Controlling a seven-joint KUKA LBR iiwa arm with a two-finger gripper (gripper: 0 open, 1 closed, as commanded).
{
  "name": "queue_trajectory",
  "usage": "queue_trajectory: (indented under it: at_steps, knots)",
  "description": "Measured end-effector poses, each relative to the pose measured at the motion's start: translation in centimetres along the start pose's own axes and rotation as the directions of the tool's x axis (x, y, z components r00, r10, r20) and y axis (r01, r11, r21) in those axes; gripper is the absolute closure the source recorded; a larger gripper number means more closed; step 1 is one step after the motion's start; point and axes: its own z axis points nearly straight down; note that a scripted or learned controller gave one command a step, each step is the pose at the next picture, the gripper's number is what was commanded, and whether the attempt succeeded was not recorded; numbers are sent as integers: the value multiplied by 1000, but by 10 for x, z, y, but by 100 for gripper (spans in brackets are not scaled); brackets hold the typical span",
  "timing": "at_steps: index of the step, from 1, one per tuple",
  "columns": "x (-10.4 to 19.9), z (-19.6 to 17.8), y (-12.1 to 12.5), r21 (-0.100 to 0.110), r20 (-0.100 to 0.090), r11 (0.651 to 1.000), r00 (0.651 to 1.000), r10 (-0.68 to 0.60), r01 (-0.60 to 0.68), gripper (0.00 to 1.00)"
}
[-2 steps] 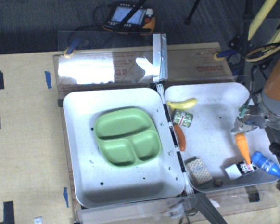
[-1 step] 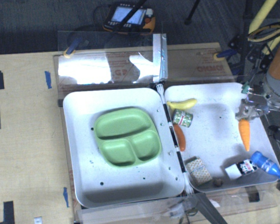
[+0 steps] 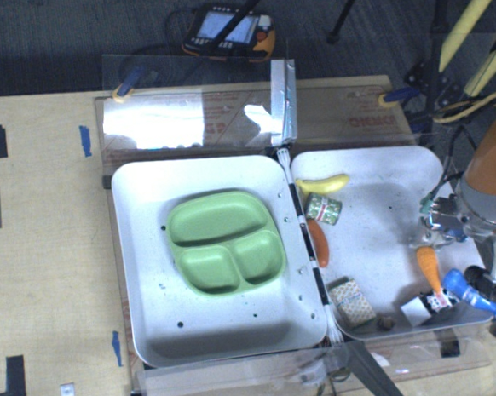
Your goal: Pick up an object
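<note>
The right white bin [image 3: 374, 174] holds several objects. A yellow banana [image 3: 322, 184] lies at its far left, with a green can [image 3: 323, 210] and a red-orange sausage-shaped piece [image 3: 319, 243] just below it. A patterned block [image 3: 352, 300] sits at the near left. Toward the right lie an orange carrot [image 3: 429, 266], a blue bottle-like item [image 3: 471, 291], a small white and black item [image 3: 427, 305] and a small brown lump [image 3: 384, 322]. My gripper [image 3: 438, 219] hangs at the bin's right side, just above the carrot's far end, and nothing is visibly held.
The left white bin [image 3: 140, 244] carries a green divided plate [image 3: 226, 240]. A raised divider [image 3: 307, 248] separates the two bins. A clear panel and a metal post [image 3: 283, 100] stand behind them. Cables and a handheld device [image 3: 226, 30] lie beyond the bench.
</note>
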Motion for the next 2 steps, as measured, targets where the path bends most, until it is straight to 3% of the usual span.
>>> queue_trajectory:
  at_steps: [1,2]
  knots:
    - [-1,-10,0,-2,0,1000,1000,3,-3,100]
    - [51,-90,-14,5,0,990,990,-142,142,100]
